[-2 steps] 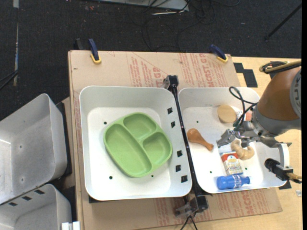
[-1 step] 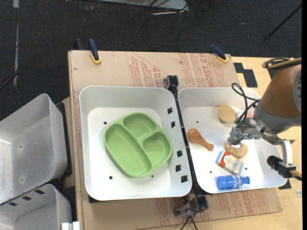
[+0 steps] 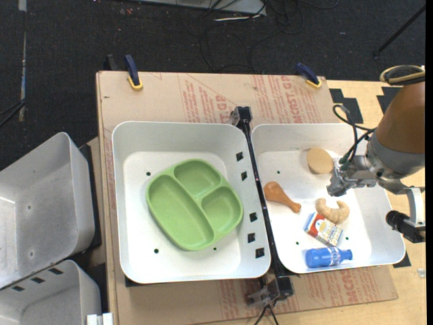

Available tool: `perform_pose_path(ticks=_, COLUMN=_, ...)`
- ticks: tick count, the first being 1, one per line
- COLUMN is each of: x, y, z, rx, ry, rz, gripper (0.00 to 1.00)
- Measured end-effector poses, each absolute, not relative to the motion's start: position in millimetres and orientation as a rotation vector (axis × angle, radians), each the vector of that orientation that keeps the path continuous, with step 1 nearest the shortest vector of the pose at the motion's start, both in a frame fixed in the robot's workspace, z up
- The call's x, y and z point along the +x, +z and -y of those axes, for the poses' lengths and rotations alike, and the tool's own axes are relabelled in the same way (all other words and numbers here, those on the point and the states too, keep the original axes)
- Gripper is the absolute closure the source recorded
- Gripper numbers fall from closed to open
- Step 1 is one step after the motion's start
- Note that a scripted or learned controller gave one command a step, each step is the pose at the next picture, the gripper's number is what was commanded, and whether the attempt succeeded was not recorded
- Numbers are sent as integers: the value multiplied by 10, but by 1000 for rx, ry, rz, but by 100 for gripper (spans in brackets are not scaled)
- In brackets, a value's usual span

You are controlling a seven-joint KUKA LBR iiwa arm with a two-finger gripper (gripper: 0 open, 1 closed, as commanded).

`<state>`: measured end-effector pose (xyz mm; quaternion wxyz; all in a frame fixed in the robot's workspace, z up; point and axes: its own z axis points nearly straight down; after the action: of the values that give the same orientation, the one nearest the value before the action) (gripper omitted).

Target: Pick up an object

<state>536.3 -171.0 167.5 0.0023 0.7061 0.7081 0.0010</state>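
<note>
Presently catalogued, two white bins side by side on a cardboard-topped bench. Left bin (image 3: 128, 202): one green divided plate (image 3: 195, 204), three compartments, lying flat near the middle, long axis running from far right to near left. Right bin (image 3: 284, 141): five items. Round tan bun (image 3: 320, 160) toward the far side. Toy chicken drumstick (image 3: 281, 196) left of centre, long axis far-left to near-right, thick end at far left, bone end pointing near-right. Beige curled croissant-like piece (image 3: 334, 210) at centre right. Small red-and-white packet (image 3: 325, 230) just near of it, tilted. Blue bottle (image 3: 327, 256) by the near wall, on its side, long axis left-right, cap to the right. Gripper (image 3: 338, 187) reaching in from the right, poised just above the far edge of the beige piece, between it and the bun; jaw state: cannot tell.
</note>
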Motion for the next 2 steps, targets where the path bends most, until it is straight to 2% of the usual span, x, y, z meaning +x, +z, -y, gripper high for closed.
perform_pose_path(ticks=1, x=5373, y=2130, z=1710, rx=2215, ry=3, rz=-2222, gripper=100)
perform_pose_path(ticks=2, x=5346, y=2255, z=1137, rx=2214, ry=3, rz=-2231, gripper=100)
